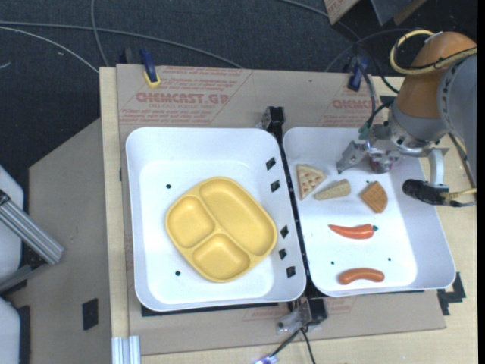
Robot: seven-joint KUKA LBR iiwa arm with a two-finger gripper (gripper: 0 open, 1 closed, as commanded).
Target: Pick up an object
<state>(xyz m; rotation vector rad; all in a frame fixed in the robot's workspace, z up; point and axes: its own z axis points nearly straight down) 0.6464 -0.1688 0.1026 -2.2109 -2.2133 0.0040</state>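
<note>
Right bin (424, 241): five small food-shaped items, all lying flat on the white floor. Back row, left to right: waffle wedge (308, 180) near the inner wall, pale cracker-like wedge (333, 190) just beside it, brown toast-like piece (373, 197) a little further right. Red chili pepper (352, 231) lies crosswise in the middle of the bin, green stem pointing right. Orange-red sausage (361, 276) lies near the front wall, well apart from the rest. None of the items is lifted.

Claw (369, 158) sits low over the back part of the right bin, just behind the pale wedge and the toast piece. Nothing is seen between its fingers; whether they are apart or together cannot be told from this slant, as dark metal parts overlap. The three back-row items crowd the space directly in front of it; pepper and sausage lie clear of it.

Arm (428, 82) enters from the right, orange band above the wrist, wrist angled down and leftward into the bin. Cables loop along it.

Left bin (144, 203): one yellow divided tray (220, 227), three compartments, set at a diagonal, nothing in them.

Both bins rest on a cardboard sheet (189, 89) on the bench, with a blue clamp (150, 67) at its back edge.
</note>
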